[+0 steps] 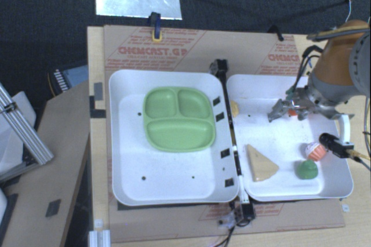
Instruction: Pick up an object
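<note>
Three small things lie in the right bin [255, 86]: tan wedge [261, 163], green ball [306, 170], orange cup [315, 151]. Wedge looks light and stiff; pinch across its flat sides. Gripper [282, 111] hovers nearby, finger state unclear.

**Objects available in my right bin**

My candidate objects lie in the right bin [255, 89]. A tan wedge [261, 163] lies flat near the bin's front left, its point toward the back. A round green object [306, 170] sits near the front right corner. Just behind it, touching or nearly so, is an orange-and-white object [315, 151]. A small pale yellow item [234, 108] rests against the bin's left wall, partly hidden.
</note>
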Motion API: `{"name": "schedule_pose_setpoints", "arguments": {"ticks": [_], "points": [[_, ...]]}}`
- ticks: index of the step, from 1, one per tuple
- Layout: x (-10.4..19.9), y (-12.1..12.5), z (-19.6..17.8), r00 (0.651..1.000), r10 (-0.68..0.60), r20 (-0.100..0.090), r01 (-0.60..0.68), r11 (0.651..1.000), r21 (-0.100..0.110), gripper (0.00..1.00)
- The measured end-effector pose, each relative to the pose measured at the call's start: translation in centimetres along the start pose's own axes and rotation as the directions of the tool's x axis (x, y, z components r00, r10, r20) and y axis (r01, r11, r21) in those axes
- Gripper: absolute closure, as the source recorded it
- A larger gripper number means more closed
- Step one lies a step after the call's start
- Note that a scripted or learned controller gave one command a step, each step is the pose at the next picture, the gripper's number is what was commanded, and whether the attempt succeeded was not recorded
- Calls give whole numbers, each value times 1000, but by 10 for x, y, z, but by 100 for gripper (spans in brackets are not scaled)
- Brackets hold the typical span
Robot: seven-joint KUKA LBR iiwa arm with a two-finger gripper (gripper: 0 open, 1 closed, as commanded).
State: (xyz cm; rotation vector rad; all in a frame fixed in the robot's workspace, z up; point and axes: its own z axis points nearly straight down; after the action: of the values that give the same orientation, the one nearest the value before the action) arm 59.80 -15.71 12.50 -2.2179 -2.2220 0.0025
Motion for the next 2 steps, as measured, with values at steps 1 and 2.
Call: {"name": "schedule_pose_setpoints", "arguments": {"ticks": [1,2], "points": [[0,1,41,1000,0,1,0,1000,-4,0],[0,2,29,1000,0,2,0,1000,-7,100]]}}
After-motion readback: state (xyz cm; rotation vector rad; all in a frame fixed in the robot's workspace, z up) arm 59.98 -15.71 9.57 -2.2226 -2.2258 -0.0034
